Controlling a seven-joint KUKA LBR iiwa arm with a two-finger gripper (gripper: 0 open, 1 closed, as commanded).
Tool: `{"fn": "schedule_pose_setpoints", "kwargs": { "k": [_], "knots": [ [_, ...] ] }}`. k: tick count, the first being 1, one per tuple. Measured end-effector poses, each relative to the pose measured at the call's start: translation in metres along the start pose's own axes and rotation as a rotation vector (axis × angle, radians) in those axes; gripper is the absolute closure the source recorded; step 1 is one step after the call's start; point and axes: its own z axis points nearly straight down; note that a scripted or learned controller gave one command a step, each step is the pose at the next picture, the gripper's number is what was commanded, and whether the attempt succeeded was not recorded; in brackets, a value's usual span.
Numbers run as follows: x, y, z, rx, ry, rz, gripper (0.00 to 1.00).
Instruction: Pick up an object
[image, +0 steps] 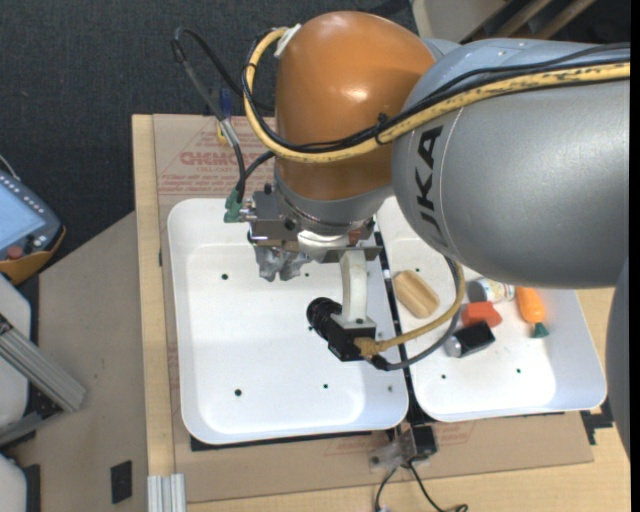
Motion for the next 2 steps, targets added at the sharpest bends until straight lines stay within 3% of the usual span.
{"fn": "schedule_pose_setpoints", "kwargs": {
  "k": [1, 2],
  "knots": [
    [-0.058, -0.037, -0.019, -0.014, 0.004, 0.007, 1.0],
    [-0.124, -0.035, -0.007, -0.015, 0.004, 0.01, 1.0]
  ]
}}
